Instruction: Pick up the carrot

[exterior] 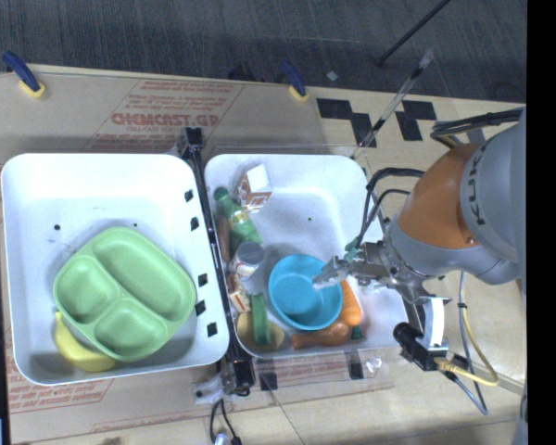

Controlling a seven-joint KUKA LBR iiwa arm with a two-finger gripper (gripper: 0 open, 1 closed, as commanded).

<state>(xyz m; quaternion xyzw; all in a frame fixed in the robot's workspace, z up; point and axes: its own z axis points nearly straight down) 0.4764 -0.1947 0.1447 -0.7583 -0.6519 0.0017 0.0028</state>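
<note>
The carrot [352, 306] is orange and lies in the right bin [301, 185], near its front right corner. It is pressed against the right side of a blue bowl [301, 293]. Another orange piece [322, 336] runs along the bowl's front; I cannot tell whether it belongs to the same carrot. My gripper [336, 273] hangs over the bowl's right rim, just above and to the left of the carrot. The grey and orange arm [445, 221] reaches in from the right behind it. Nothing visible is held.
Along the right bin's left wall lie a green bottle [228, 208], a small carton [254, 182], a grey can [248, 256] and a yellowish item [259, 328]. The left bin [37, 193] holds a green divided plate [125, 290] over a yellow object [72, 347].
</note>
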